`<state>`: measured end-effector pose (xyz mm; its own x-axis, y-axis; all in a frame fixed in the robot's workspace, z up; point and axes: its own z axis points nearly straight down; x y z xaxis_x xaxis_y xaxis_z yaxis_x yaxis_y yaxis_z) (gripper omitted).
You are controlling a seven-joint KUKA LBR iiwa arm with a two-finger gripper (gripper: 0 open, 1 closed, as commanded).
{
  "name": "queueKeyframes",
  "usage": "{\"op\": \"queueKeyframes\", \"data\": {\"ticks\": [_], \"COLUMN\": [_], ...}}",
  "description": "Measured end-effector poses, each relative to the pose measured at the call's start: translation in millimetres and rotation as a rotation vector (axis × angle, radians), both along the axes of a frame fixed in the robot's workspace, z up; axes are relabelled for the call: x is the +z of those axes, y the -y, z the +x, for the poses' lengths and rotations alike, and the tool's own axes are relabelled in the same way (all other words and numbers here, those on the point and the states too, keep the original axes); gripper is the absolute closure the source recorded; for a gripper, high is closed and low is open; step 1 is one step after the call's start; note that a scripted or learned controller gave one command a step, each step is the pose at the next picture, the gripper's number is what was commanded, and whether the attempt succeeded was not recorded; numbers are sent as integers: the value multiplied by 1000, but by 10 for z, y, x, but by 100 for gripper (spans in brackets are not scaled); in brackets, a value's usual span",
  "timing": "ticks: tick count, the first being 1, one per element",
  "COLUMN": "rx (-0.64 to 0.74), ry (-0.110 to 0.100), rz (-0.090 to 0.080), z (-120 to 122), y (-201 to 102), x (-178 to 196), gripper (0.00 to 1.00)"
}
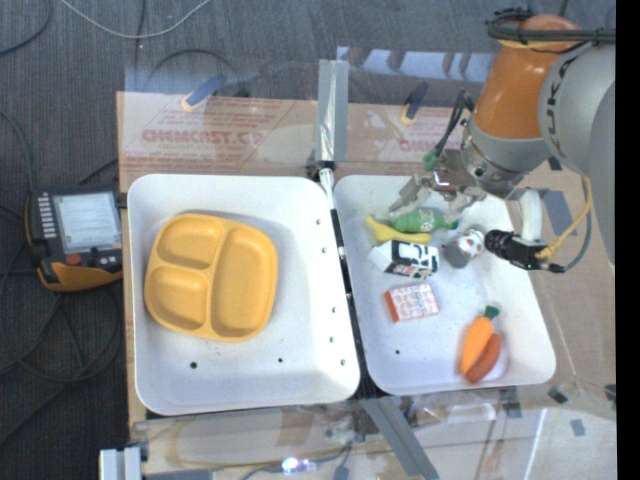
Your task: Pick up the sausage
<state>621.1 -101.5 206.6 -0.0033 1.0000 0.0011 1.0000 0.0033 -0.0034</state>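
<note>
The sausage point(486, 365) lies in the lower right part of the right bin point(530, 368), in the lower right of the frame. It is a short, reddish-brown piece, rounded at its end, smooth and a little glossy, lying at a slant. It presses against the right flank of a toy carrot point(478, 344), bright orange with a small green top pointing up and to the right; the two touch along their length, and the carrot covers part of the sausage, so only its lower right side shows.

The arm comes in from the upper right of the frame, its orange band point(515, 93) above the grey wrist. The gripper point(432, 196) hangs over the upper middle of the right bin, well apart from the sausage. Its metal fingers point(408, 198) appear spread fairly wide, with nothing seen between them.

Just below the gripper lie a green item point(425, 218) and a yellow banana point(395, 232), then a small black and white box point(412, 258), and a grey and white object point(462, 246) to its right. A red patterned card point(412, 302) sits near the bin's middle.

In the left bin point(170, 388) rests a yellow divided plate point(211, 275) with three compartments
</note>
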Motion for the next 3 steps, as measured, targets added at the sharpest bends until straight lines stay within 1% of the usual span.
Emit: {"op": "queueKeyframes", "data": {"ticks": [1,2,3], "rx": [238,-39,-41], "ry": [15,18,-13], "rz": [-5,-4,15], "z": [-614,-439,212], "y": [724,47,440], "x": [-1158,-1157,-1140], "gripper": [0,0,0]}}
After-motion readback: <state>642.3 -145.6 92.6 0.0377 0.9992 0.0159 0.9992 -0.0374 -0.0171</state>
